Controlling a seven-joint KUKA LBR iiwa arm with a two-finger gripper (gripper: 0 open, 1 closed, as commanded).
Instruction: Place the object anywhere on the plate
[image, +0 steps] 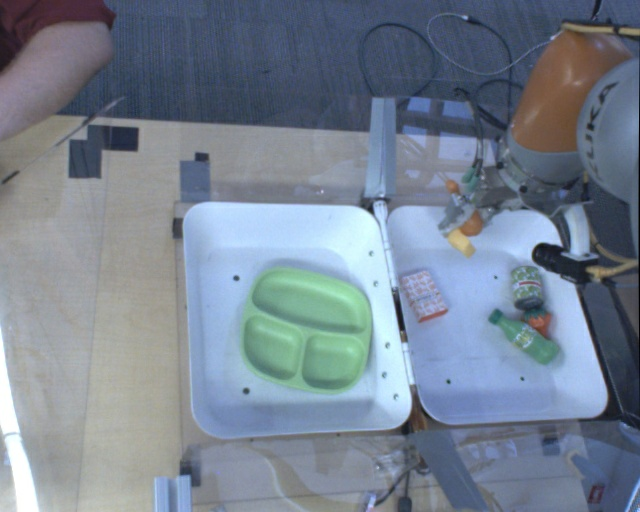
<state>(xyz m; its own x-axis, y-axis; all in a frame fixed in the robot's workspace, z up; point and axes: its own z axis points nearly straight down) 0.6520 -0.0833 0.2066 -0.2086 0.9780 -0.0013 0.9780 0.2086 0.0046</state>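
I have the gripper low over the far edge of the right bin, and I can't tell from here whether its fingers are spread or closed. A small yellow-and-orange piece sits right at the tip, touching it or nearly so; whether it is pinched or just lying under the fingers, I can't make out. I take that piece as the object (it is the nearest of 4 things in that bin). It looks short, its long axis running from the gripper down toward the near left, yellow end leading.

The plate, green with 3 compartments, lies in the left bin, well apart from the gripper, to the left and nearer the camera. So the carry, as I judge it, runs leftward across the divider between the 2 bins.

A card box, can and bottle lie nearer in the right bin.
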